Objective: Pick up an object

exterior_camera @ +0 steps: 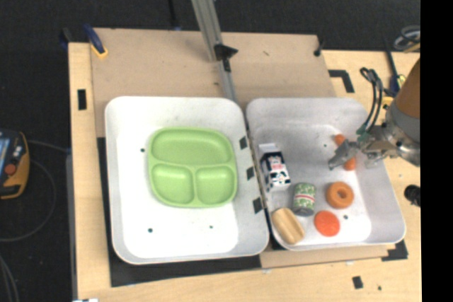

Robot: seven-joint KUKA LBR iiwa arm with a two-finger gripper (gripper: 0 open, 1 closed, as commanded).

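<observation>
My gripper (345,153) hangs over the right bin (297,117), reaching in from the right toward the bin's middle. Small orange patches show at its tip, and I cannot tell what they are. Just below it lies a brown ring doughnut (340,194). A green can (304,199) stands left of the doughnut. A red-orange round piece (327,223) and a tan bread loaf (288,225) sit by the bin's front wall. A small white and black carton (274,170) stands near the left wall.
The left bin (127,223) holds a green divided plate (192,167). A grey metal post (205,10) rises behind the two bins. The arm's wrist and cables (396,117) crowd the right bin's right side.
</observation>
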